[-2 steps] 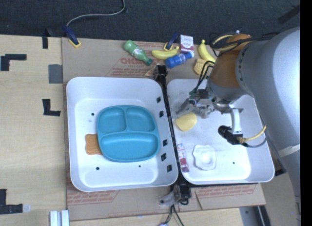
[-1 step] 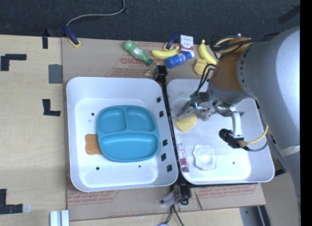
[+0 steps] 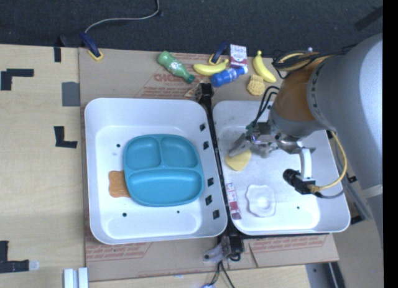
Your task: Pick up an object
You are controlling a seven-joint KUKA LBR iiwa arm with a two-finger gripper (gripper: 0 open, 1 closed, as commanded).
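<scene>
Nearest the camera in the right bin lies a white lidded cup or small dish, flat on the floor and well clear of the arm. Just beyond it, a pale yellow piece of toy food rests near the bin's left wall.

The gripper is down over that yellow piece, its tip at the piece's upper edge. The piece sits immediately below and slightly left of the tip, touching or nearly so. It is rounded, with no clear long axis. Whether the jaws are spread or closed cannot be told from this angle, and nothing shows the piece between them.

The left bin holds a blue divided plate with an orange item tucked under its left edge.

Farthest back, outside the bins, lie a green bottle, two bananas and a blue bottle.
</scene>
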